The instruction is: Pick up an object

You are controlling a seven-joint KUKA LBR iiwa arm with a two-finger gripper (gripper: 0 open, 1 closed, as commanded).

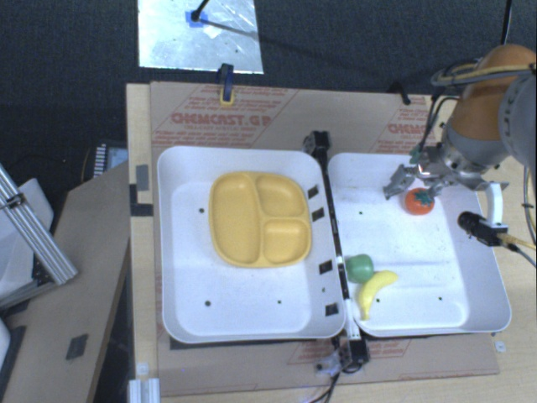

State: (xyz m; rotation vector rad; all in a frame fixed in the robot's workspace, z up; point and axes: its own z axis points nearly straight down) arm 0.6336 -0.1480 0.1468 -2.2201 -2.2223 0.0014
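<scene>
A small orange-red tomato-like ball [419, 201] lies near the back of the right bin [453, 317]. My gripper [409, 179] hangs right over the ball's upper left side, its grey fingers spread to either side, open, with nothing clearly held between them. A green round fruit [360, 267] and a yellow banana [372, 290] rest together at the right bin's front left, next to the divider.
A yellow three-compartment plate [258, 218] sits in the middle of the left bin [180, 309]. The arm enters from the upper right above the right bin's far corner. A brown board lies under both bins.
</scene>
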